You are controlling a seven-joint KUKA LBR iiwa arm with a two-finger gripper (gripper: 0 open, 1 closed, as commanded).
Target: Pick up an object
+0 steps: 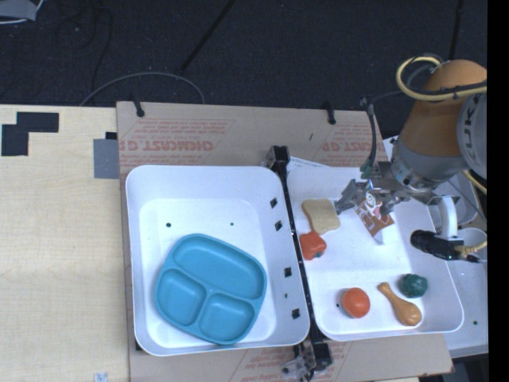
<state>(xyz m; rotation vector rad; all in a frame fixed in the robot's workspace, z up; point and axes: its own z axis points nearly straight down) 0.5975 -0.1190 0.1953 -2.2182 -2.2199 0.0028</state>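
While the arm reached in from the right over the far part of the right bin (445,325), its gripper (371,201) hung low among the objects, with a small reddish-brown item (377,216) right at its tip. Whether that item sat between the fingers or merely beneath them could not be told, nor whether the fingers stood apart or together (dark linkage and cables crowded the spot).

If that item was the target, it lay directly under the gripper, just to its near side, its long axis running slantwise from far-left to near-right. Just to the left of the gripper lay a tan bread-like piece (320,215), and nearer again, close against the divider, a red-orange pepper-like piece (312,246).

Well apart from the gripper, along the near side of the same bin, sat a red tomato-like ball (355,302), a tan drumstick-like piece (399,304) lying aslant, and a dark green lump (413,285) just beyond its fat end.

In the left bin (147,189) lay a blue divided plate (209,287), its three compartments holding nothing, tilted toward the near-right corner.
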